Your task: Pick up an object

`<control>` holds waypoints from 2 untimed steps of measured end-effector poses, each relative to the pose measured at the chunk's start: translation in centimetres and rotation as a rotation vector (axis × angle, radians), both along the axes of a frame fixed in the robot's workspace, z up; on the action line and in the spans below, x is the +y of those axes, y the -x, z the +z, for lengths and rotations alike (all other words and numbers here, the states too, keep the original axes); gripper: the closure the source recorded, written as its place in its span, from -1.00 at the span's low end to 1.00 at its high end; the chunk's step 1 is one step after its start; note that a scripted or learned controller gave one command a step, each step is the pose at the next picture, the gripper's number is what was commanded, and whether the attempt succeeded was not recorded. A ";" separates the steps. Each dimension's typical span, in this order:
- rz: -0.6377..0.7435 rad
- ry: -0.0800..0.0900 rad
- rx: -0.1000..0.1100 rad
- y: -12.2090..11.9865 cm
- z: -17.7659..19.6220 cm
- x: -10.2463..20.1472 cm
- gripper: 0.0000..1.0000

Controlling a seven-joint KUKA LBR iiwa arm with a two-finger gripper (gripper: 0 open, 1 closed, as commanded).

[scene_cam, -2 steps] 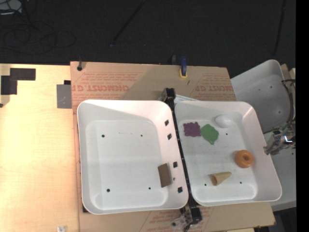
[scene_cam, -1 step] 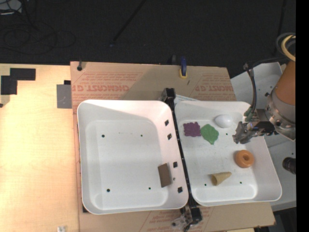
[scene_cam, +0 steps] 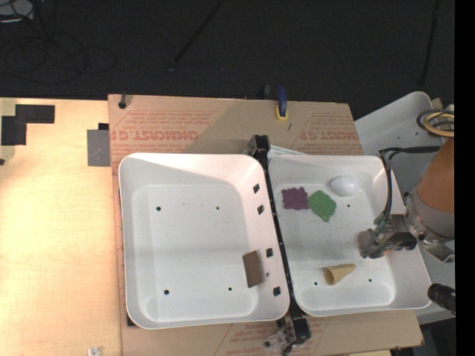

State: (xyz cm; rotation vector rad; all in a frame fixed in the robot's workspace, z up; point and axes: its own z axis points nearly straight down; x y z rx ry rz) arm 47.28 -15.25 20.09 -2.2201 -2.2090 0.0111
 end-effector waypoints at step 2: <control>0.003 0.000 -0.004 -0.1 2.3 6.4 1.00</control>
